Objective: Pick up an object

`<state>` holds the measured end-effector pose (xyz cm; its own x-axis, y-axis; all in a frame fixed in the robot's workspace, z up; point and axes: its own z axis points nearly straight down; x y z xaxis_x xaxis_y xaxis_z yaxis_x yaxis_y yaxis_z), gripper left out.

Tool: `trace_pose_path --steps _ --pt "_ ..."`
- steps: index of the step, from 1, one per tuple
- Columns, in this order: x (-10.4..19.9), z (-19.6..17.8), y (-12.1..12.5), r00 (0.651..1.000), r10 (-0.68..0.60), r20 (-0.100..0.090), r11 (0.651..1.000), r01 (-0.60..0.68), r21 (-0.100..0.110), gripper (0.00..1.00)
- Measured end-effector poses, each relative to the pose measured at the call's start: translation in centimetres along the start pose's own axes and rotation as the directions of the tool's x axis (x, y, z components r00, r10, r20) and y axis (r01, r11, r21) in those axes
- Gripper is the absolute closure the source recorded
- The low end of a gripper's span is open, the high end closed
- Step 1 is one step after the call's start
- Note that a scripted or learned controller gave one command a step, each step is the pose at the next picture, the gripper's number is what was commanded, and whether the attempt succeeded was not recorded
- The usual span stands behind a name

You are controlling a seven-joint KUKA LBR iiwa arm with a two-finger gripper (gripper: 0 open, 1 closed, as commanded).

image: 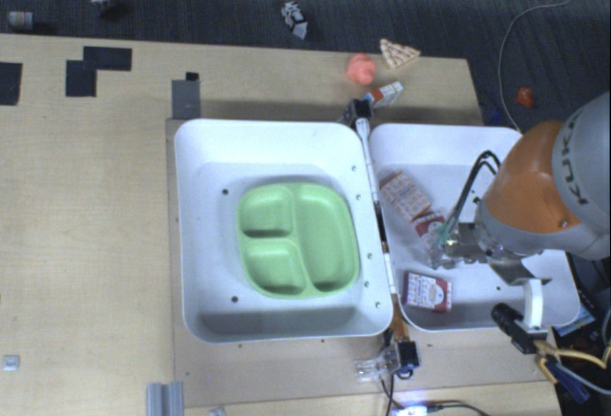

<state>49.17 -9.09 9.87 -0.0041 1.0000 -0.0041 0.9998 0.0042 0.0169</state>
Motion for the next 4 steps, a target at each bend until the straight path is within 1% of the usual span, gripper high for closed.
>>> trace_pose_path --steps 1,2,3,4 --pt "0.0 0.0 0.0 1.0 0.0 0.0 1.0 0.0 0.0 0.0" --pt "0.1 -1.1 0.2 1.0 -0.003 0.0 1.0 0.003 -0.004 1.0" --pt "0.1 -1.0 0.2 1.0 -0.003 0.0 1.0 0.003 -0.004 0.0" --pt "0.6 1.2 -0.3 1.0 0.003 -0.002 1.0 -0.003 0.009 0.0"
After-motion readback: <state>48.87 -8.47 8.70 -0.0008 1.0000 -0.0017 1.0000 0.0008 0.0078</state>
